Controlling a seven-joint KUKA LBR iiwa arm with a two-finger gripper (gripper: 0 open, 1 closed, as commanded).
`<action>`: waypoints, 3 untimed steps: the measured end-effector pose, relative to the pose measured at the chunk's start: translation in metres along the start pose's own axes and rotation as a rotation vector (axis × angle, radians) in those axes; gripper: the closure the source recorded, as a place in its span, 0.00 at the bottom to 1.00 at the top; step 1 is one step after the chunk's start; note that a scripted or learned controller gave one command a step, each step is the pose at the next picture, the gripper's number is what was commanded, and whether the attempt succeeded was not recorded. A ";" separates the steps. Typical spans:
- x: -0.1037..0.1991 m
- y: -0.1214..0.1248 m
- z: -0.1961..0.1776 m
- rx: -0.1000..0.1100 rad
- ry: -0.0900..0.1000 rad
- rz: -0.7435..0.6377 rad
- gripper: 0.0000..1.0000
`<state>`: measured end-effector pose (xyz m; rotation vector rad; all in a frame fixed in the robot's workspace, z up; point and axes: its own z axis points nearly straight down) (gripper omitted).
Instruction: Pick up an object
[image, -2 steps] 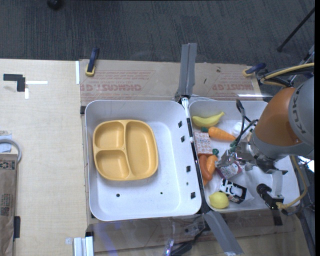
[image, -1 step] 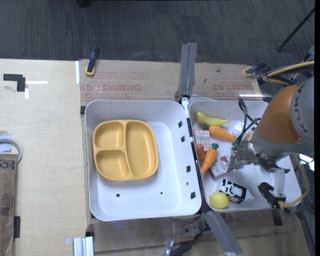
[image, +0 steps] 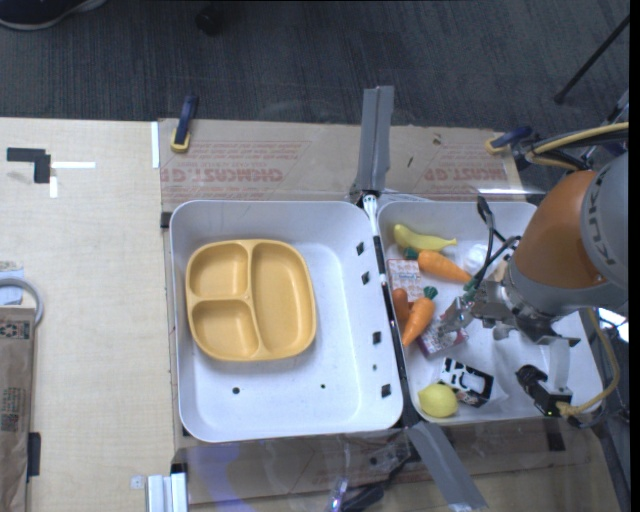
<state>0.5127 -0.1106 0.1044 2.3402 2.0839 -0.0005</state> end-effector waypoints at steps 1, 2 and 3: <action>0.014 0.053 0.008 -0.004 0.000 -0.086 0.00; 0.020 0.101 0.008 -0.001 0.002 0.018 0.00; -0.012 0.137 0.010 0.051 0.014 -0.117 0.00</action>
